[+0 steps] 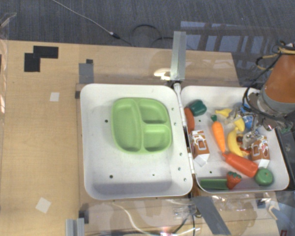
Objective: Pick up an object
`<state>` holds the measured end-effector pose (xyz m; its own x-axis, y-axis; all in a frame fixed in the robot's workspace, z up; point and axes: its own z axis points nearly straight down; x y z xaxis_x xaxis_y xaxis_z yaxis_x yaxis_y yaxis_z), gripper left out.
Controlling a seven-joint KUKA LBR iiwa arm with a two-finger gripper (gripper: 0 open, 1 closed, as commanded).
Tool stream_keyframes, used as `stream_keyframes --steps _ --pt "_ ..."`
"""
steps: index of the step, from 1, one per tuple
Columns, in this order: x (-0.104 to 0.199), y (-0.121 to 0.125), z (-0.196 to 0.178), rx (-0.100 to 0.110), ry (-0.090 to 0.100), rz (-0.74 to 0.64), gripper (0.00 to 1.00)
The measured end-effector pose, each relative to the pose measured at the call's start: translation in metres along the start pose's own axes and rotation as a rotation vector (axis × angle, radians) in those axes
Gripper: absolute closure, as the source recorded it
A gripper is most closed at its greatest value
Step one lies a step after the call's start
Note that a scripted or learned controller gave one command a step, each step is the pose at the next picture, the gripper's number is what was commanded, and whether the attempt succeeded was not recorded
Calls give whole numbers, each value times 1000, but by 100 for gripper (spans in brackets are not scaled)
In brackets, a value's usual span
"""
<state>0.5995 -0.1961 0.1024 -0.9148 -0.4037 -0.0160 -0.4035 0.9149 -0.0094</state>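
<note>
Two shallow white bins sit side by side; the right bin [284, 181] holds the toy food. Gripper [254, 132] hangs low over its right half, beside the curved yellow plastic banana [234, 142]. Banana lies just left of the claw, long axis running roughly top to bottom of the view, touching the small brown-and-white carton [259, 150] under the wrist. Whether the claw is spread or pinched: cannot tell, the wrist hides it. Slim orange plastic carrot [219, 136] lies parallel further left. Green divided plate [140, 125] occupies the left bin.
</note>
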Motion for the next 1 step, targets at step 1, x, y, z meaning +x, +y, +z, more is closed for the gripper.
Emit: stream_keyframes --steps 1 --pt "9 64 13 -4 4 27 0"
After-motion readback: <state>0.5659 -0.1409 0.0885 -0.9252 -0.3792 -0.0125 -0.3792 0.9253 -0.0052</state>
